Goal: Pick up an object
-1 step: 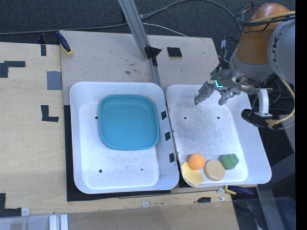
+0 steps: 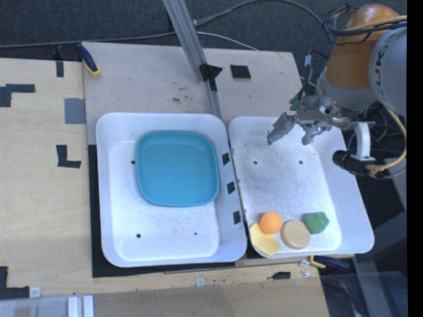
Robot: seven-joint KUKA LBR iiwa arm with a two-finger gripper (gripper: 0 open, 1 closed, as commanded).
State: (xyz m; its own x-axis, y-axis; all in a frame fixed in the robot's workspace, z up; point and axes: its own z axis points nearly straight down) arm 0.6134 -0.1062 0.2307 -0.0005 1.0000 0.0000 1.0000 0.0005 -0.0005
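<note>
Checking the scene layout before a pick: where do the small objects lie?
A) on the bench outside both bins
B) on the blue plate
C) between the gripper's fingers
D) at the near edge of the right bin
D: the orange ball, tan disc, green object and yellow piece cluster at the right bin's near edge, well away from the gripper.

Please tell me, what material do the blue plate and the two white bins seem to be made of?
The blue plate looks like smooth moulded plastic: even turquoise colour, rounded corners, a soft sheen. The left bin and the right bin also look like plastic, matte white with rounded rims and dark scuff specks on the floors. The camera view cannot confirm it.
</note>
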